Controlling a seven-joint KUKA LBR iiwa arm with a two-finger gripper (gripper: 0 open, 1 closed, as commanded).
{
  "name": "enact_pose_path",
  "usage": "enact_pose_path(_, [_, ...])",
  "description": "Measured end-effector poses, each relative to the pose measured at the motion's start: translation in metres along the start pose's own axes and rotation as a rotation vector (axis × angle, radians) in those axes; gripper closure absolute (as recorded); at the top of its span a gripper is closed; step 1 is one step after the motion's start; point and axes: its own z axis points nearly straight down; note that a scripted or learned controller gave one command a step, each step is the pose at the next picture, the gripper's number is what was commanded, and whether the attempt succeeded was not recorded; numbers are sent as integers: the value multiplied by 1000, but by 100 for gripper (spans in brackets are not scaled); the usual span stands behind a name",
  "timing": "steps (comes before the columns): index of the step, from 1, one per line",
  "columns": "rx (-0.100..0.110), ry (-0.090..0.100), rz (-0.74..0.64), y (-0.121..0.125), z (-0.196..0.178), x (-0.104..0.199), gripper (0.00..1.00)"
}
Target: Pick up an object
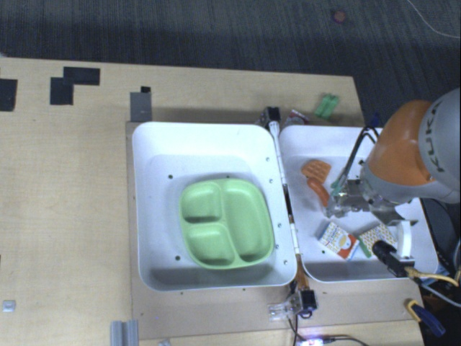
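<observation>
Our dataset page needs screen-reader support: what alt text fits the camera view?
A grey and orange robot arm reaches into the right white bin, its gripper low over an orange object and a small printed packet. The left white bin holds a green divided plate.

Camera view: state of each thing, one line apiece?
Green divided plate: upright, flat in the left bin, compartments bare.
Orange item: lying in the right bin, not gripped.
Printed packet: lying flat near the front wall.
Gripper: low over the right bin, beside the orange item.
Green object: on the bench behind the bins.
</observation>
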Motion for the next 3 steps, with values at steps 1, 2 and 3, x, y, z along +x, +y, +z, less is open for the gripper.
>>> enact_pose_path(1, [0,0,0,0,0,0,0])
enact_pose_path(2, [-3,1,-2,1,-10,1,100])
enact_pose_path(3, [-3,1,-2,1,-10,1,0])
